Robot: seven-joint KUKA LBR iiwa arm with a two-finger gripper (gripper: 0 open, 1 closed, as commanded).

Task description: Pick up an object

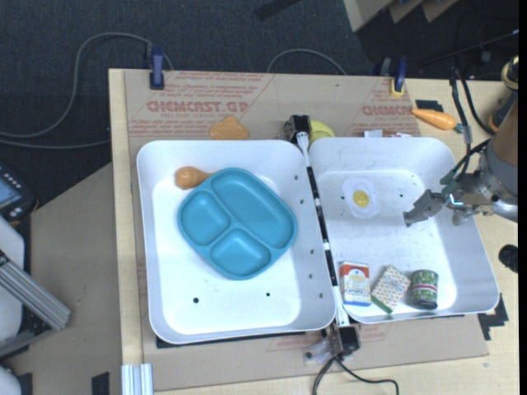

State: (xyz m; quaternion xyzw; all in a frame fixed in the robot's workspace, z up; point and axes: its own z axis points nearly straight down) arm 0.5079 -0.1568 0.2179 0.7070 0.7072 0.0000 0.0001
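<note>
Two white bins sit side by side on the bench: the left bin (165, 303) and the right bin (469, 290). The left bin holds two items: one blue tray (237, 222) with three compartments, lying at a slant near the middle, and one orange-tan drumstick (191, 176) touching the tray's upper left edge. The right bin holds four items. One fried egg (361, 197), white with a yellow yolk, lies flat in the upper half. Along the lower edge three small items stand in a row, close together: one red-and-white packet (355, 284), one pale patterned pouch (390, 287) tilted on a corner, and one green can (425, 289) on its side. Outside the bins, on the board behind them, lie one orange piece (228, 128), one yellow item (319, 130) and one carrot (434, 118). The gripper (420, 209) hangs over the right bin, right of the egg and apart from it, above the row of three. Whether it is released or clenched I cannot tell; nothing is seen in its grasp.
</note>
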